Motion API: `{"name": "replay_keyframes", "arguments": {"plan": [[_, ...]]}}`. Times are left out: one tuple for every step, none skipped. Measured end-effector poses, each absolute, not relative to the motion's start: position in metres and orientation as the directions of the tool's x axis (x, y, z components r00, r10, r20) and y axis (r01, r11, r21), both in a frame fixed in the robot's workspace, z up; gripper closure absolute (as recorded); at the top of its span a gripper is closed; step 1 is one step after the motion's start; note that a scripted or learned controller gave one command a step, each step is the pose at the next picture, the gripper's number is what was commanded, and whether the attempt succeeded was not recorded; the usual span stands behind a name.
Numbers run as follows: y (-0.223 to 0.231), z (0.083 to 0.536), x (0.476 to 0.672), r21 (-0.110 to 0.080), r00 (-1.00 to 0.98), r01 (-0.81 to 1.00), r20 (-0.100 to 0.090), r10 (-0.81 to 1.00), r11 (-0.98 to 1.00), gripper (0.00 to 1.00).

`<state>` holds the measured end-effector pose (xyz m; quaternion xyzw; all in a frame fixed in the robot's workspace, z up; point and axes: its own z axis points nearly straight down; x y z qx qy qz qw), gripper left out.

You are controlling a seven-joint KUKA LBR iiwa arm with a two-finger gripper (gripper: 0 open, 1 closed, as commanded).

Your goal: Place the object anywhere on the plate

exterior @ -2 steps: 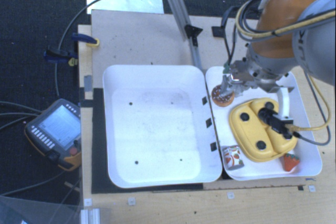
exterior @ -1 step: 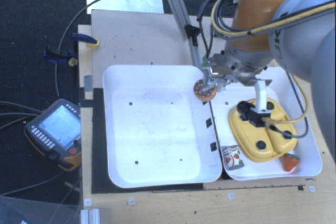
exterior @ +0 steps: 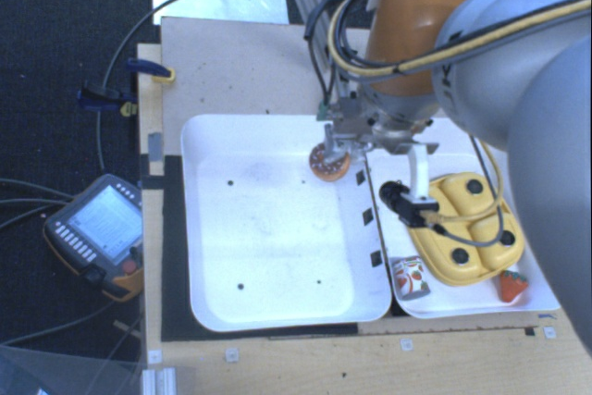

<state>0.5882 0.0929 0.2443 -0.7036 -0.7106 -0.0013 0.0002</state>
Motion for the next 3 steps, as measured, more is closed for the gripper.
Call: {"name": "replay_keyframes", "arguments": {"plan": [[0.1513, 0.2254, 0.5962, 0.001, -0.01, 1.0, 0.002, 1.0, 0.01, 1.0], [0.1594, 0.23, 0.5993, 0.002, -0.006, 1.0, 0.001, 1.0, 0.006, 1.0], [0.159, 0.2298, 0.5991, 0.001, -0.005, 1.0, 0.0, 1.0, 0.005, 0.0]]}}
